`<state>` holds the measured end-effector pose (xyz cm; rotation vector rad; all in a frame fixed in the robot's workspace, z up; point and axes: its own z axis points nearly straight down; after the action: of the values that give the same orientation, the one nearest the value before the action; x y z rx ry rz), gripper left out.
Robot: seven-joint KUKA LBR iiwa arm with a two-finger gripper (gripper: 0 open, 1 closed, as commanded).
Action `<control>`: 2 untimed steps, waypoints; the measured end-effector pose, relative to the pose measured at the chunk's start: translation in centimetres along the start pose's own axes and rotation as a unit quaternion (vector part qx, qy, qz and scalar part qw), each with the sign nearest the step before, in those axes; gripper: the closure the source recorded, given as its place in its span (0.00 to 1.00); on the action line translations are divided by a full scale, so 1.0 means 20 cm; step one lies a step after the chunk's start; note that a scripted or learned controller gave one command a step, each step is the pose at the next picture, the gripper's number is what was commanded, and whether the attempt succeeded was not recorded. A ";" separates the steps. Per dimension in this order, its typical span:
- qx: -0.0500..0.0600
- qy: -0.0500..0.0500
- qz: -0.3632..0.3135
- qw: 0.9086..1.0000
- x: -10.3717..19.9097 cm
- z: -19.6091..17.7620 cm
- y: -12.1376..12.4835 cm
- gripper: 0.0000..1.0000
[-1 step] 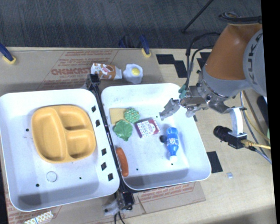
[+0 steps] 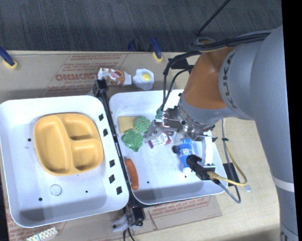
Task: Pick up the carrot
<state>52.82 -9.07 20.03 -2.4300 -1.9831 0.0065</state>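
Carrot [image 2: 132,174] lying against the left wall of the right bin [image 2: 161,196], near its front corner, untouched. Gripper [image 2: 162,133] hovering mid-bin over a small packet [image 2: 159,140], near green leafy toy food [image 2: 133,138], well apart from the carrot. Grip state impossible to tell. Reaching, grasping and lifting all left to do.
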 end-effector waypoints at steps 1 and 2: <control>0.001 0.000 0.162 0.987 0.23 0.05 -0.31 0.00; -0.002 0.000 0.125 0.992 0.20 -0.55 -0.05 0.00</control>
<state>52.62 -5.04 30.95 -2.6608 -1.6666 0.0029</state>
